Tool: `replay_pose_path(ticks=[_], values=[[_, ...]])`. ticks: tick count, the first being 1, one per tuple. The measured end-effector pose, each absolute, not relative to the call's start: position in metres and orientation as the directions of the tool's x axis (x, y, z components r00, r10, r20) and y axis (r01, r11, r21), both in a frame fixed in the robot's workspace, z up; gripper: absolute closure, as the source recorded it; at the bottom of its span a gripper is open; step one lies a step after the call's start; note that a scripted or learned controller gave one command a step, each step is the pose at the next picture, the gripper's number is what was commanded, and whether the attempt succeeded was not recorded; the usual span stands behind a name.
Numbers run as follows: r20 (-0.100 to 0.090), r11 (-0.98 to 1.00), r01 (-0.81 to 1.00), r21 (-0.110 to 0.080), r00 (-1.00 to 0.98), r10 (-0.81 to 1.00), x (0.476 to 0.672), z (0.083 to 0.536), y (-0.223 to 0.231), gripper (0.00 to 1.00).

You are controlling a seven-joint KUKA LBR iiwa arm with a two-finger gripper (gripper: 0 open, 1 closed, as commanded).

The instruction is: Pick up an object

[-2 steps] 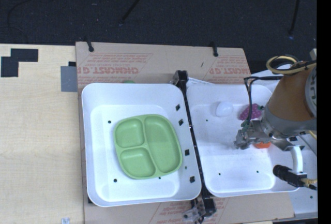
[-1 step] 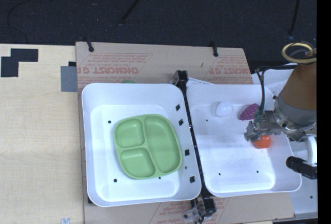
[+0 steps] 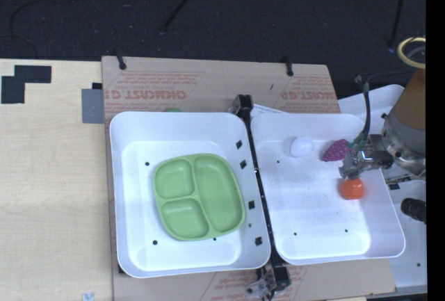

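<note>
Three small things lie in the right bin (image 3: 327, 237), any of them a candidate for picking. The orange object (image 3: 352, 188) is small and rounded, bright orange-red, with a smooth surface that catches a little light; it sits toward the bin's right side, about halfway along its depth. The purple object (image 3: 336, 150) is a dull magenta lump with a bumpy, textured look, lying up and to the left of the orange one. The white object (image 3: 302, 147) is a pale, smooth oval, hard to make out against the white floor, resting left of the purple one near the bin's far wall. The left bin (image 3: 132, 153) holds a light green divided plate (image 3: 199, 196) with three compartments, set at a slight angle and taking up most of the floor. The gripper (image 3: 356, 165) reaches in over the right bin's right edge, its metal tip just above the orange object and just right of the purple one; whether its pincer is spread or pressed together cannot be told, as the parts blur into one dark and silvery cluster. The arm (image 3: 417, 108) rises behind it at the frame's right.
</note>
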State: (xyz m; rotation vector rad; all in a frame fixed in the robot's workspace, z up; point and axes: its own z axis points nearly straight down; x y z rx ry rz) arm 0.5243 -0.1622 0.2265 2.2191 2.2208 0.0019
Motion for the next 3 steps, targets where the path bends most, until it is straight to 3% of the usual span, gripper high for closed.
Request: replay_pose_path(ticks=[2, 3], values=[[0.002, 0.004, 1.0, -0.004, -0.004, 1.0, 0.526, 0.236, -0.062, 1.0], [0.002, 0.005, 1.0, -0.005, -0.005, 1.0, 0.513, 0.231, -0.001, 1.0]])
